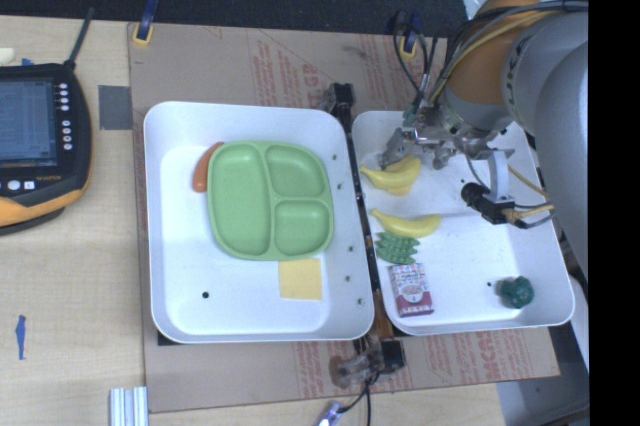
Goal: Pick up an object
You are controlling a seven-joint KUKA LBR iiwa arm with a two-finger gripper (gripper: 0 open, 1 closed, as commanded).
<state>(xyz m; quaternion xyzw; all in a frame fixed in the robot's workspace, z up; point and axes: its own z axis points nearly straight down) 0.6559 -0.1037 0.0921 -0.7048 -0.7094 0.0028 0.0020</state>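
The right bin (pixel 540 314) holds a yellow banana (pixel 393 178) at its far left. A second banana (pixel 407 224) lies just below it. Closer to me are a green leafy toy (pixel 398 248), a small red box (pixel 410 289) and a dark green lump (pixel 516 291). My gripper (pixel 416 152) hangs at the far end of this bin, right above the upper banana. Its metal fingers (pixel 392 154) stand open, and nothing is held between them. The grey arm with its orange band reaches in from the right.
The left bin (pixel 170 304) carries a green divided plate (pixel 270 199), an orange-red piece (pixel 201 169) poking out from its left side and a yellow square (pixel 301 279). A tablet-like pendant (pixel 35 139) lies at the far left. Cables and a black plug (pixel 488 204) hang over the right bin.
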